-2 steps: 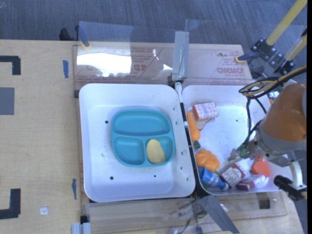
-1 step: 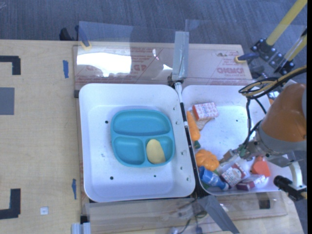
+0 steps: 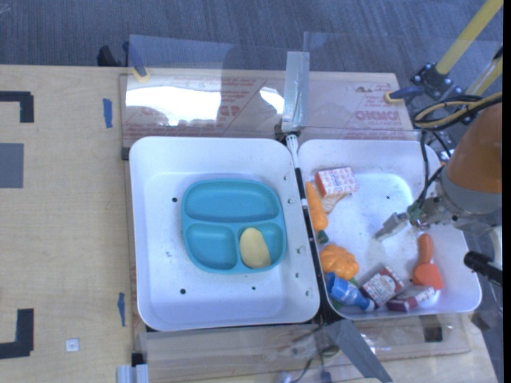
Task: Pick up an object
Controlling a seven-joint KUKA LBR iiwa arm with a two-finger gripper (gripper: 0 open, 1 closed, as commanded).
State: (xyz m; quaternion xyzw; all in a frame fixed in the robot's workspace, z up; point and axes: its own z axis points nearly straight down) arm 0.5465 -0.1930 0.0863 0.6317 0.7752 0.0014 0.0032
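Camera view: the gripper point(image 3: 393, 227) hangs mid-right of frame; whether it is open cannot be told. The carrot point(image 3: 426, 263) lies lower right, long axis near vertical.

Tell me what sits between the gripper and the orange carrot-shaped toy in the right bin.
Nothing visible does. The gripper hangs over bare white floor of the right bin, and the orange carrot-shaped toy lies just beside it, toward the bin's right wall, apart from the other items.

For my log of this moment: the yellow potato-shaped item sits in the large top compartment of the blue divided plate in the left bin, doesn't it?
Not quite. The camera view shows the yellow potato-shaped item in the lower right compartment of the blue divided plate, not the large top one. The plate is indeed in the left bin.
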